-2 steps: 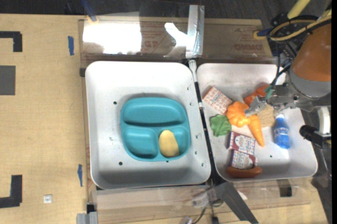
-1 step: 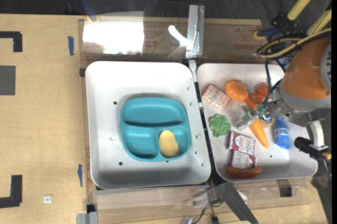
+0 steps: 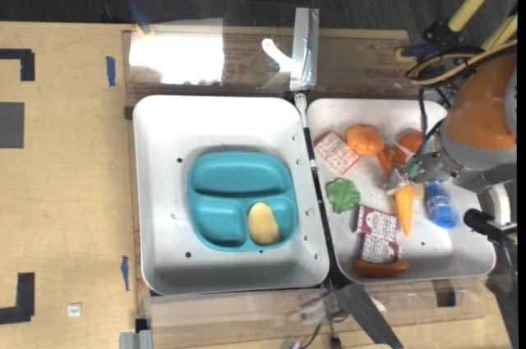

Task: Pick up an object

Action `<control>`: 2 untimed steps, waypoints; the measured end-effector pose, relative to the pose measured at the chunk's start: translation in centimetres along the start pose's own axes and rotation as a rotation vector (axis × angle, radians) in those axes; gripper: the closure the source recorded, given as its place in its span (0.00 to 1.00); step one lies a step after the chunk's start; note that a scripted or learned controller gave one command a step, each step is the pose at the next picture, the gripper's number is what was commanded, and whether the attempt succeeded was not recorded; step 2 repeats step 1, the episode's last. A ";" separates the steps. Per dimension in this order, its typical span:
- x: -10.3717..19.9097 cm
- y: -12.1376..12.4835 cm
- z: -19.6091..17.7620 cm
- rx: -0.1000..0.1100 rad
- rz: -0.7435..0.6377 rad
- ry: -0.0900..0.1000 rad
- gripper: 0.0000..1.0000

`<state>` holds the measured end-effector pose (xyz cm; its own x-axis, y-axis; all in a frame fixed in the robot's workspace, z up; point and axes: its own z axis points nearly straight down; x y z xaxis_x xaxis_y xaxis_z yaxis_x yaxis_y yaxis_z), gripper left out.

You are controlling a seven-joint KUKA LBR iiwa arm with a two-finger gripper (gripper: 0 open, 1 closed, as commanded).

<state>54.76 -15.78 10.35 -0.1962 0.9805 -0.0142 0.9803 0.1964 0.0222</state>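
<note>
Start at your left bin (image 3: 156, 175): a teal divided tray (image 3: 238, 195) sits in the middle, and a yellow potato-shaped piece (image 3: 263, 222) rests in its lower right compartment. Nothing there matters to the arm right now.

Cross the divider and you're in the right bin (image 3: 468, 257), where the clutter is. A small patterned box (image 3: 335, 152) lies near the top left, a green leafy piece (image 3: 343, 195) sits below it, and a second printed carton (image 3: 376, 234) lies further down with a red sausage-like piece (image 3: 380, 267) touching its lower end. An orange round fruit (image 3: 365, 139) sits up top, with a red piece (image 3: 410, 141) near it.

Now the part you care about: the gripper (image 3: 408, 175) hangs over the middle of this bin, and the carrot (image 3: 404, 206) lies directly beneath it, its thick end up against the tool. The carrot's long axis runs top to bottom in the view, tip pointing toward the near rim. Whether the claw is wide or narrow, you can't tell; the wrist and orange band hide it, and you can't say it has the carrot.

A blue bottle (image 3: 440, 206) lies just right of the carrot, close enough to crowd a descent.

My read: a straight drop, closing across the carrot's width.
</note>
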 end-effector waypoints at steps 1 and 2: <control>1.5 6.0 -7.2 0.020 0.233 0.011 1.00; 1.5 6.0 -7.2 0.020 0.233 0.011 1.00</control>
